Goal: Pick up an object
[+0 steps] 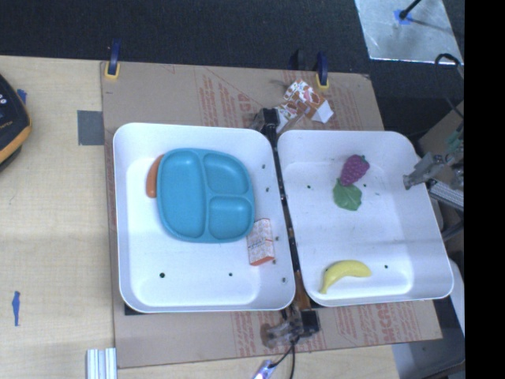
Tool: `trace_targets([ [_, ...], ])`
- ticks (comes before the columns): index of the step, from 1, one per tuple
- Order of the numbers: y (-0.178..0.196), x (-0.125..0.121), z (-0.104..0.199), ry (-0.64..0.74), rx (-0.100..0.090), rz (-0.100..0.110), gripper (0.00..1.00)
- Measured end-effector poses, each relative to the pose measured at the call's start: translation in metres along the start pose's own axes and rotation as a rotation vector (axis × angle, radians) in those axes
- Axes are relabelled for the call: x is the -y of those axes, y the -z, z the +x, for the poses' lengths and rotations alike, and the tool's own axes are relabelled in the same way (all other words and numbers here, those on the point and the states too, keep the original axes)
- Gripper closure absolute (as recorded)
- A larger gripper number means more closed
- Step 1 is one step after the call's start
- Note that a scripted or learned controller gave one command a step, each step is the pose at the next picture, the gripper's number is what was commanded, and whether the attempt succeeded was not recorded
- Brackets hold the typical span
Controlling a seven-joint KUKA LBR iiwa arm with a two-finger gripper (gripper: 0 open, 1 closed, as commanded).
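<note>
Two shallow white bins are lying side by side on a cardboard sheet (197,85) that is being carried by the wooden worktop (47,235). The left bin (134,290) is holding a blue divided plate (207,194) with an orange item (151,178) tucked at its left edge, partly hidden, and a small printed packet (261,242) is resting just beside the plate's lower right corner. The right bin (426,235) is holding purple toy grapes (355,167) touching a green leaf-like piece (347,196), with a yellow banana (345,273) lying well apart near the front wall. The gripper (422,174) is being seen at the right bin's far right rim, and whether it is open or closed cannot be told. Nothing is being carried. For a good pick, the banana is probably being favoured, since it is lying alone; a descent centred across its narrow width is being advised. Clamps (113,58) are holding the cardboard at the back, crumpled wrappers (304,101) are lying behind the bins, and dark carpet (197,14) is stretching beyond.
</note>
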State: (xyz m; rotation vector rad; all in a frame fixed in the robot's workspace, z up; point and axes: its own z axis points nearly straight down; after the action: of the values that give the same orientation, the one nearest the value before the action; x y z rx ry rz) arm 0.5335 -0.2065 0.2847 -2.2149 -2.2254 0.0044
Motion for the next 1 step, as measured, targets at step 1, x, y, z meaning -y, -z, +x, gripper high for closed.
trace_targets([
  [1, -0.0894, -0.043, 0.0614, 0.002, 0.0, 0.001, 0.0],
])
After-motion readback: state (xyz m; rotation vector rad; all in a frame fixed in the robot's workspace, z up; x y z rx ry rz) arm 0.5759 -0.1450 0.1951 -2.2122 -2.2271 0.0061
